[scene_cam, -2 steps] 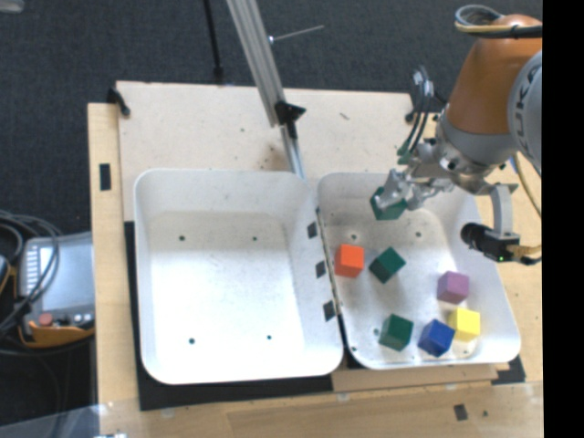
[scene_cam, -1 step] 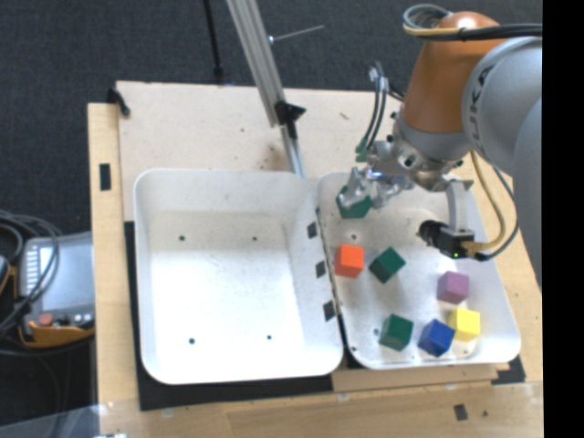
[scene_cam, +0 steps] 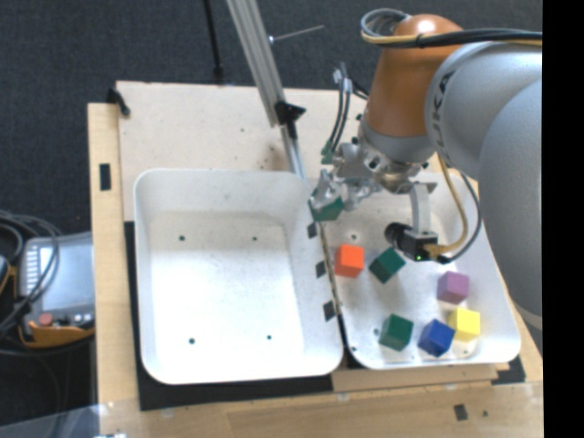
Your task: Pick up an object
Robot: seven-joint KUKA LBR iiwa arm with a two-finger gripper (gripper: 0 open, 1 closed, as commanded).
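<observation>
gripper (scene_cam: 327,201) pinching green cube (scene_cam: 327,209) above right bin (scene_cam: 497,272); looks light, rigid, flat faces grip best

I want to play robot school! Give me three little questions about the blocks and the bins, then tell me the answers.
1. True or false: the orange cube lies in the left bin.
2. Which cube touches the yellow cube? A) blue B) orange C) purple
3. How many green cubes lie on the right bin's floor?

Key:
1. False, it lies in the right bin.
2. A, the blue cube.
3. Two: one beside the orange cube, one near the front edge.
</observation>
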